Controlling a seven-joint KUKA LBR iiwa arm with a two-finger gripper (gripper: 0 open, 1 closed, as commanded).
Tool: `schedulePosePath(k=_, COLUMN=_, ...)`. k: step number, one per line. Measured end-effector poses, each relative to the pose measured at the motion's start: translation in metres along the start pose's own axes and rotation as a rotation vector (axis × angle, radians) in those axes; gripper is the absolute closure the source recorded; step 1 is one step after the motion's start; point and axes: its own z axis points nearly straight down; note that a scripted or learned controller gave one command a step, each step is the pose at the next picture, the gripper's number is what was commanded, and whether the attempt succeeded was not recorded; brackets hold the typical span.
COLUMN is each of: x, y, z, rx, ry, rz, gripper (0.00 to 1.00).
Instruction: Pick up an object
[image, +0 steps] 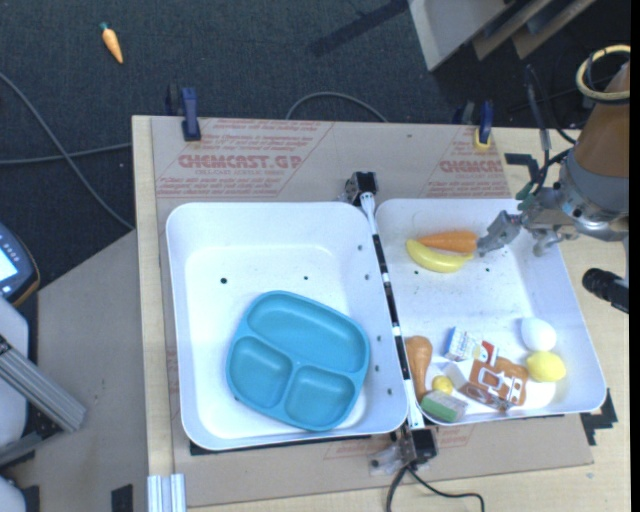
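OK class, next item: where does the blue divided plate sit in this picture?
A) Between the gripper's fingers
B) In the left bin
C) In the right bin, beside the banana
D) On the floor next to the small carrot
B: the blue divided plate lies flat inside the left bin, while the banana and the gripper are over at the right bin.
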Motion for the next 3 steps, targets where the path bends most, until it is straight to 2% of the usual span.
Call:
schedulePosePath(k=1, x=0.064, y=0.070, z=0.095, rx=-0.006, ry=-0.002, rz=-0.008, gripper=0.00)
schedulePosePath(k=2, x=0.039, y=0.067, z=0.103, rx=-0.020, ry=-0.001, rz=-0.002, gripper=0.00)
schedulePosePath(k=3, x=0.029, y=0.068, z=0.103, rx=-0.022, ry=-0.002, rz=-0.003, gripper=0.00)
